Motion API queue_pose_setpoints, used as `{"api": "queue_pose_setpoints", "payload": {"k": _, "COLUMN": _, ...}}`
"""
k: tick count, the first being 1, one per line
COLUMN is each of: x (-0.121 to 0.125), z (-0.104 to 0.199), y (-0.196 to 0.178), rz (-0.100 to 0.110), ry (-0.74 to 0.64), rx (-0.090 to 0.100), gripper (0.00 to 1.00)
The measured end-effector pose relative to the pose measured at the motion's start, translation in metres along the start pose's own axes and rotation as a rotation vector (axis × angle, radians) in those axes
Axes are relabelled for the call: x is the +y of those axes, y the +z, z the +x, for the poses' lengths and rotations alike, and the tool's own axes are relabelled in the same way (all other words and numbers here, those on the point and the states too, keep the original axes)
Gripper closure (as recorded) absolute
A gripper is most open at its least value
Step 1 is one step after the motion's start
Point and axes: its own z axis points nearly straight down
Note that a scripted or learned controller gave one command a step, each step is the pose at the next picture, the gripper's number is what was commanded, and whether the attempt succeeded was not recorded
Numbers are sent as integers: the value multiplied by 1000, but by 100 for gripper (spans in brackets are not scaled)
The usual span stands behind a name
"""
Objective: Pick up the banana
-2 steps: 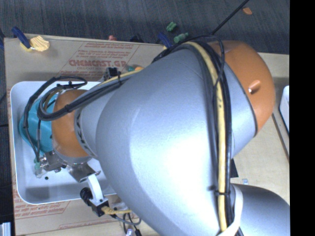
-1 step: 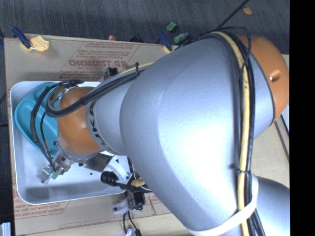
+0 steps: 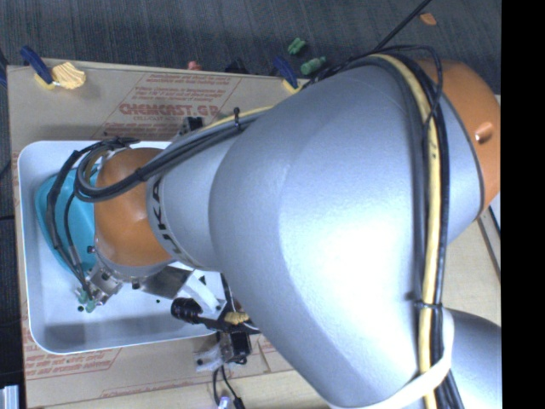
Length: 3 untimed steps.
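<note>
Arm bulk hides most of what we need: the grey KUKA arm [image 3: 341,228] sweeps in from the right and covers the whole right part of the bench, while its orange wrist band [image 3: 128,211] hangs low over the left bin [image 3: 30,254]. We cannot make out the banana anywhere among the visible parts; if it lies in a bin, it is under the arm or under the wrist, and we cannot say which. The gripper itself sits below the orange band and is masked by it, so we cannot tell how the tool stands or whether it carries anything. A teal shape [image 3: 55,216] shows at the wrist's left edge, wrapped by black cables [image 3: 77,177], and we judge it part of the tool mount, not an object. To do this step well, we would have the descent finish squarely over the fruit's middle, close across its narrow width, and lift straight up clear of the bin wall before any sideways travel.
</note>
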Motion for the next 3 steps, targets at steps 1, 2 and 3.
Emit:
{"api": "queue_pose_setpoints", "payload": {"k": 1, "x": 0, "z": 1, "y": -10, "rz": 2, "ry": -4, "rx": 1, "gripper": 100}}
{"api": "queue_pose_setpoints", "payload": {"k": 2, "x": 0, "z": 1, "y": -20, "rz": 3, "ry": -7, "rx": 1, "gripper": 100}}
{"api": "queue_pose_setpoints", "payload": {"k": 3, "x": 1, "z": 2, "y": -30, "rz": 5, "ry": -10, "rx": 2, "gripper": 100}}
